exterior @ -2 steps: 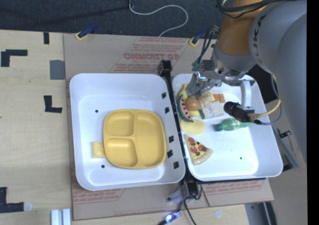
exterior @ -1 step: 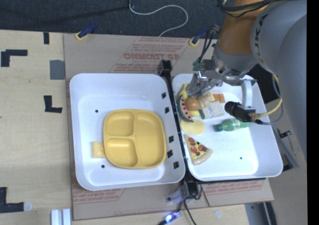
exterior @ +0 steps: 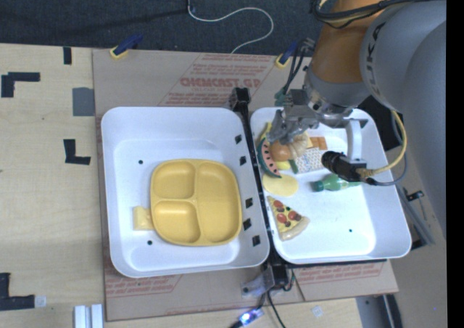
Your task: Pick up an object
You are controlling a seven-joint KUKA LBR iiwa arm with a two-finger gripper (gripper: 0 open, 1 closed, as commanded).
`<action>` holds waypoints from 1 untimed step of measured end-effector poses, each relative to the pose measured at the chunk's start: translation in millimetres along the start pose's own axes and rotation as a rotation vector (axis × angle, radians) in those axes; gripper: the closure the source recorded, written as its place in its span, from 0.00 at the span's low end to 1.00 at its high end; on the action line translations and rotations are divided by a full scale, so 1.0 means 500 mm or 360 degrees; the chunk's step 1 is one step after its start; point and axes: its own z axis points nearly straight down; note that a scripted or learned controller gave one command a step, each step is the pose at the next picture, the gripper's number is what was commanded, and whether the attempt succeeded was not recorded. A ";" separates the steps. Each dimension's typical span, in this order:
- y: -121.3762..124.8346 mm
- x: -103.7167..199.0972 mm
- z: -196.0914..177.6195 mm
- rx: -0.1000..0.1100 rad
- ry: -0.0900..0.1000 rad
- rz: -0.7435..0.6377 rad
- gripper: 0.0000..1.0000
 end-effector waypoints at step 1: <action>-0.008 -0.013 0.029 0.0002 -0.0001 0.0001 1.00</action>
